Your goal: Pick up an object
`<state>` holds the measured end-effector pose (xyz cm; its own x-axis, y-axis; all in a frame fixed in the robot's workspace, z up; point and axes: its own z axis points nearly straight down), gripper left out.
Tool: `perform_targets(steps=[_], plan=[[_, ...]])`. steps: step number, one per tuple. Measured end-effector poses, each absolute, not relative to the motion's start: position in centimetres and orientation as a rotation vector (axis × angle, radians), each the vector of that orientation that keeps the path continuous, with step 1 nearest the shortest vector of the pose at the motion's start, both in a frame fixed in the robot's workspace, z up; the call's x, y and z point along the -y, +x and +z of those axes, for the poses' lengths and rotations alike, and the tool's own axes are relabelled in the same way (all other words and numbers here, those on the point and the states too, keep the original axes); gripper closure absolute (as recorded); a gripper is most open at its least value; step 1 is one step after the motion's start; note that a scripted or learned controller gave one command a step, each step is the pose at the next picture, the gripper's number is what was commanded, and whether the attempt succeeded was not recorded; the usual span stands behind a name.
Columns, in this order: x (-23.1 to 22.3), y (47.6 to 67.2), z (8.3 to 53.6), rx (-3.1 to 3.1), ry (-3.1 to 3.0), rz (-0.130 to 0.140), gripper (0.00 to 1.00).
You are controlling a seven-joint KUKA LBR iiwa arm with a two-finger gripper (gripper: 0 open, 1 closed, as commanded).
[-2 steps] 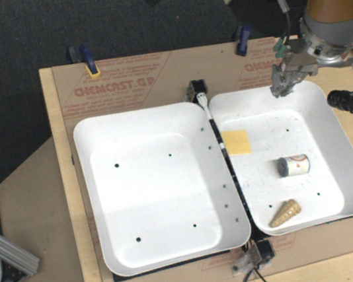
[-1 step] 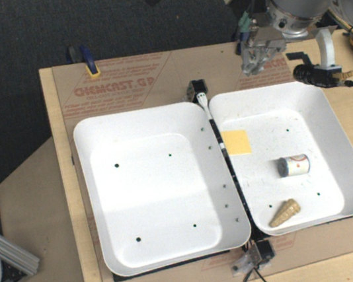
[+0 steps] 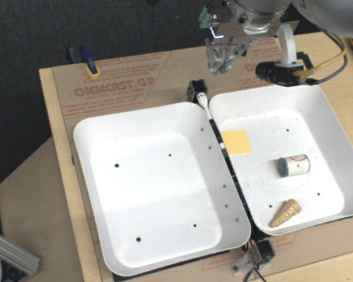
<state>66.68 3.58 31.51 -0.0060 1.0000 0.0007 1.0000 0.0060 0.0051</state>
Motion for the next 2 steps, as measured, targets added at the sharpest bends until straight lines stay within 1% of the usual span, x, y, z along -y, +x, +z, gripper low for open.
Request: perform_targets(steps=[1,2], plan=[[-12.0,66.7,34.8,-2.227,2.211,0.01,1.0],[-21.2,64.6,38.5,-2.233,2.209,0.013,1.0]])
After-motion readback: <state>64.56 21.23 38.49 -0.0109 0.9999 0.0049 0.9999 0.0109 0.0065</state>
